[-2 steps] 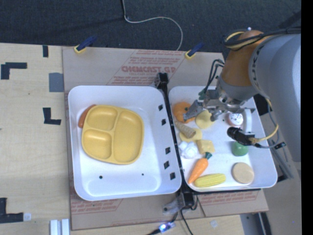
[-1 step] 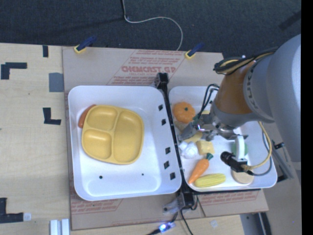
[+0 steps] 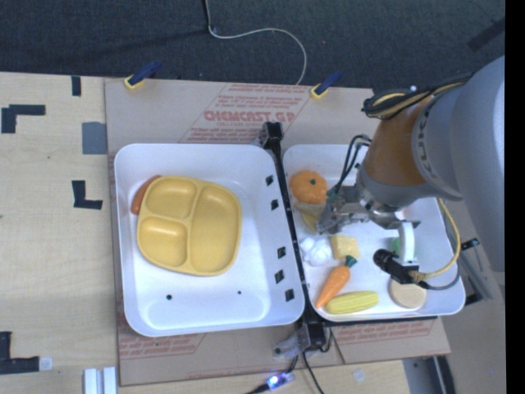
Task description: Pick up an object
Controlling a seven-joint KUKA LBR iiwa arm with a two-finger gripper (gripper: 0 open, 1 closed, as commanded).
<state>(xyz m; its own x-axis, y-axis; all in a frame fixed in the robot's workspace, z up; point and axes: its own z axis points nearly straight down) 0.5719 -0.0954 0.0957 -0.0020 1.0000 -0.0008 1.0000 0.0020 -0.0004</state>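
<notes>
The claw is seen low over the right bin, near its left wall, just below an orange fruit and above a pale yellow block; whether it is spread or pressed together cannot be told, and nothing is seen pinched in it. The grey arm, with its orange band, is extended in from the right. On the tabletop the two white bins are set side by side. In the left bin a yellow divided plate is laid over a partly hidden reddish item. In the right bin a carrot, a corn cob, a tan round piece and a small white object are also seen.
</notes>
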